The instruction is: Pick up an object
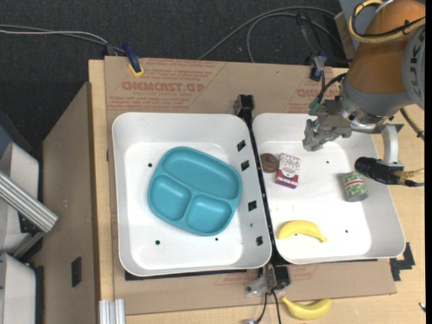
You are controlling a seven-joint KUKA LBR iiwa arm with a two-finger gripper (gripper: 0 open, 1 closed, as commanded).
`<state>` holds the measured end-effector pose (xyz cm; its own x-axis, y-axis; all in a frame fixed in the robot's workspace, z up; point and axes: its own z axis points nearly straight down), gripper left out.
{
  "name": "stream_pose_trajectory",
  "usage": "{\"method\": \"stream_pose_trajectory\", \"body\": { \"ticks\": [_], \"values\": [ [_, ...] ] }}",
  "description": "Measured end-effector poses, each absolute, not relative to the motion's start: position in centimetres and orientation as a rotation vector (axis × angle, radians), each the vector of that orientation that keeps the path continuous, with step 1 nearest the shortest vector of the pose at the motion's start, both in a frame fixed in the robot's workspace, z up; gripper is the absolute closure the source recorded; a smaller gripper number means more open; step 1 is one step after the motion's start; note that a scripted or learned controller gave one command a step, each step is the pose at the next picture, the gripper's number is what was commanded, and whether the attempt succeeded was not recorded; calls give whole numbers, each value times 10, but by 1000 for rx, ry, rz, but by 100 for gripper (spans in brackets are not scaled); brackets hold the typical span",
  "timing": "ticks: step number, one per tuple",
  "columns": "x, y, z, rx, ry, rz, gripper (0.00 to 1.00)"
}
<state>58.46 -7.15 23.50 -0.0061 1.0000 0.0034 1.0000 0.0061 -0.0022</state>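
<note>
Altogether, two white bins sit on the counter: the left bin [128, 181] holds one teal divided plate [194, 190]; the right bin [378, 228] holds four objects, namely one brown disc [269, 162], one small carton [289, 170], one green can [354, 186] and one banana [301, 231]. The end effector [316, 140] hovers at upper right; whether it is clenched cannot be told.

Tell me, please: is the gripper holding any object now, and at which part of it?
Nothing is held. The gripper hangs over bare floor of the right bin, apart from the small carton, with nothing between its fingers.
</note>
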Motion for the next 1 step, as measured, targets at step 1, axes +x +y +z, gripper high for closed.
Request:
{"method": "stream_pose_trajectory", "body": {
  "ticks": [1],
  "values": [
    [575, -9, 227, -2209, -2226, 0, 100]
  ]
}}
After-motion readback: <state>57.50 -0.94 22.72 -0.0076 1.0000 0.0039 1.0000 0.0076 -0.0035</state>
